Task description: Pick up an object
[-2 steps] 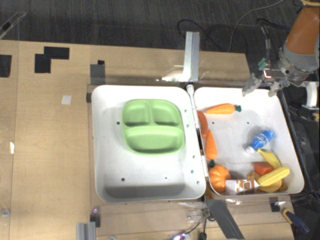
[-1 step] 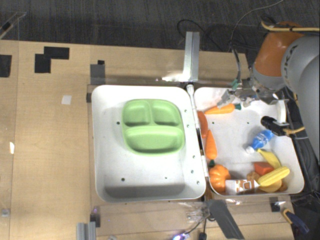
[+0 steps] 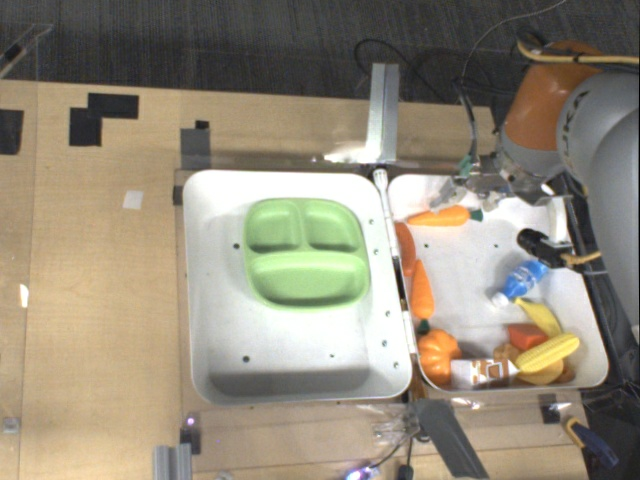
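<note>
My gripper [image 3: 482, 184] hangs at the far edge of the right bin [image 3: 470, 268], under the grey arm with the orange band. Just below and left of it a small carrot [image 3: 438, 217] lies crosswise, its green end toward the gripper. Whether they touch is unclear. The same bin holds a second carrot [image 3: 422, 286] along the left wall, a little pumpkin [image 3: 438, 348], a white and brown bottle [image 3: 481, 372], a blue bottle [image 3: 520, 280], a banana [image 3: 540, 315] and a yellow corn cob [image 3: 548, 354] over a red piece [image 3: 524, 335].
A green divided plate [image 3: 305, 251] lies in the left bin [image 3: 215, 348]. A metal post [image 3: 384, 113] stands behind the wall between the bins. Cables trail across the floor behind the arm.
</note>
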`<move>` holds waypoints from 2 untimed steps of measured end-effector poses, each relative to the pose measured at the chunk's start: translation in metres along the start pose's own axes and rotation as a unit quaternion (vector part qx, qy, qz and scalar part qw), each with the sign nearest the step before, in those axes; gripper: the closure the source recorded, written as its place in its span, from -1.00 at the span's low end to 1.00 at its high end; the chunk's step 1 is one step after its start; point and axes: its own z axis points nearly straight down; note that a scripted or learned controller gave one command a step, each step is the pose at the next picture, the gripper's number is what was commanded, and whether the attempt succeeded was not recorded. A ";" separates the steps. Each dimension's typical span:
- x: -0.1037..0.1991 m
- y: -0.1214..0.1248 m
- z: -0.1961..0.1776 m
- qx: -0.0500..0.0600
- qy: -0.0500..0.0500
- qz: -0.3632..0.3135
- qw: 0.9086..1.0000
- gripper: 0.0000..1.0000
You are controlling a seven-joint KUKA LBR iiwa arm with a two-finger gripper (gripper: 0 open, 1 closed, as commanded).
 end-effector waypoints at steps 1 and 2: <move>0.030 -0.020 0.000 -0.005 -0.004 0.039 0.999 -1.00; 0.030 -0.017 -0.014 -0.010 -0.004 0.038 0.999 1.00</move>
